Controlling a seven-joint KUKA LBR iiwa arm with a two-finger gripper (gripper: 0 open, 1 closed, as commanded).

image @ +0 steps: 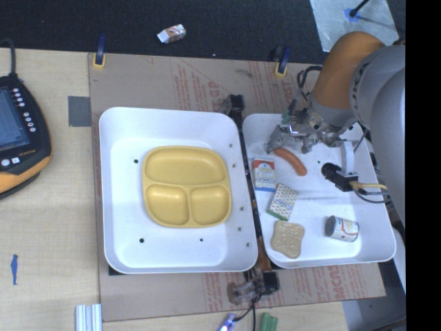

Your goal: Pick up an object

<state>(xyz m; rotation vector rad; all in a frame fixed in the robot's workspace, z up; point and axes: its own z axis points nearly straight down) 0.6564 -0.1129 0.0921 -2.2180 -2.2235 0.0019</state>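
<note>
Right white bin [375, 250], near edge: tan waffle-shaped biscuit [287, 238] and small grey can [342, 228]. Mid-bin: green patterned packet [282, 201], small white carton [264, 174]. Far corner: orange sausage [291, 161] just beside the gripper [289, 138]. Left white bin [117, 185] holds a yellow divided plate [186, 186].

A pale wooden bench [48, 240] carries a brown cardboard sheet [179, 81] held by clamps. Beyond it lies dark floor [103, 5], with a small crumpled wrapper [171, 33] on it.
</note>
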